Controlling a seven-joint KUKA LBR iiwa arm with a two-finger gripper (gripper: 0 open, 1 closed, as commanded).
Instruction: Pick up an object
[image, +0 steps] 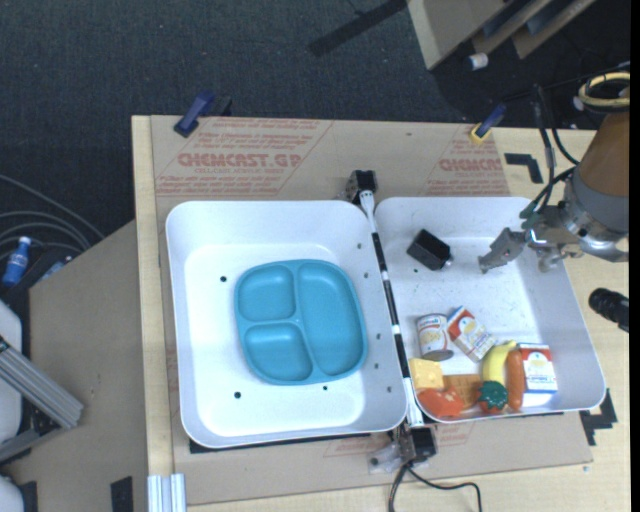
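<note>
My gripper (524, 254) hangs over the upper right part of the right bin (560, 300); it is open and holds nothing. A black block (430, 250) lies to its left near the bin's upper left. Toy food crowds the bin's front: a small can (432, 335), a red-and-white carton (467, 329), a banana (493, 362), a cheese wedge (427, 374), a red tomato piece (445, 401), a carrot (515, 381) and a white-and-red box (539, 369). All of these lie well below the gripper in the view.
The left bin (200, 300) holds a blue divided plate (299, 320). A black hinge strip (383, 290) runs between the two bins. Bare white floor shows in the right bin's middle, under and beside the gripper.
</note>
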